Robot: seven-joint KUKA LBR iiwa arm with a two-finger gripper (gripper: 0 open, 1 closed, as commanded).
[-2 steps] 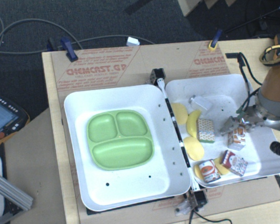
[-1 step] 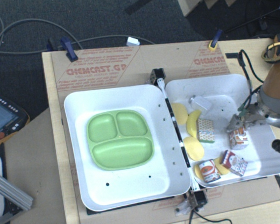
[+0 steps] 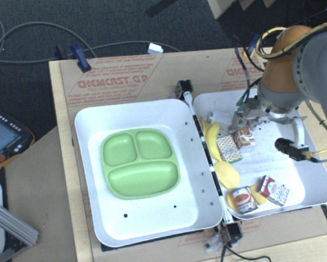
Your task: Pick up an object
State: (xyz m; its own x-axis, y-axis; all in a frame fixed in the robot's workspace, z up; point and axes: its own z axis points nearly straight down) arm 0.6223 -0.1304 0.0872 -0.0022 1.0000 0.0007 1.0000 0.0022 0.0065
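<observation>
Gripper low over the right bin's clutter, pick not yet secured.

Nearest the camera's edge of the right bin (image 3: 313, 196) lie a small can (image 3: 243, 199) and a red-and-white packet (image 3: 273, 190); just beyond them a yellow lemon-like fruit (image 3: 227, 174) sits against the inner wall, with a banana (image 3: 212, 140) and a checkered packet (image 3: 228, 148) behind it. Farther back, the gripper (image 3: 246, 122) hangs right above a small red-and-white carton (image 3: 244, 137), the likeliest target; nothing visibly sits between its fingers, and whether they are spread or pressed together cannot be told from this angle. To do this step well, it should probably centre over the carton, clear of the checkered packet touching it, descend straight, and close only once the carton is straddled. In the left bin (image 3: 93, 180) rests a green divided tray (image 3: 139, 162), well apart.
</observation>
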